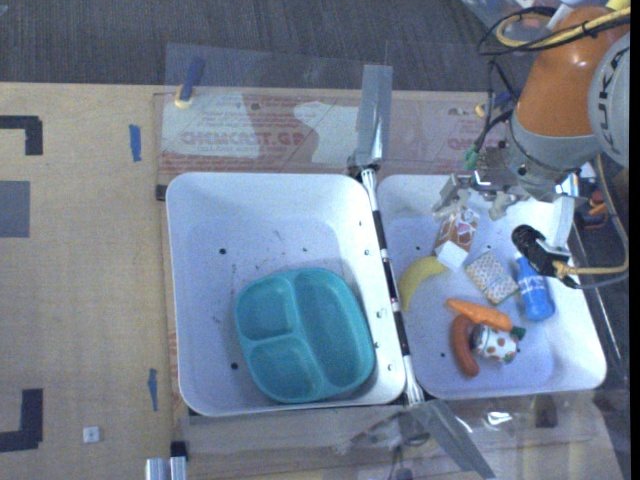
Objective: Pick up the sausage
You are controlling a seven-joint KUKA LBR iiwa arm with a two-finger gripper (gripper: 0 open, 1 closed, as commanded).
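Teal tray (300, 334) occupies the left bin (200, 218); in the right bin (580, 363) the sausage (462, 346) lies unlifted near the front wall, well apart from the gripper (478, 196), finger state indeterminate, so pickup remains outstanding.

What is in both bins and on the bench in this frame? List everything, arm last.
left bin: 1, white, holds the tray
tray: 1, teal, three compartments, left bin
right bin: 1, white, holds the small items
sausage: 1, reddish-brown, right bin, front
carrot: 1, orange, just behind the sausage
banana: 1, yellow, right bin's left side
bottle: 1, blue, right side
patterned packet: 1, pale, centre
gripper: 1, grey, over right bin's back
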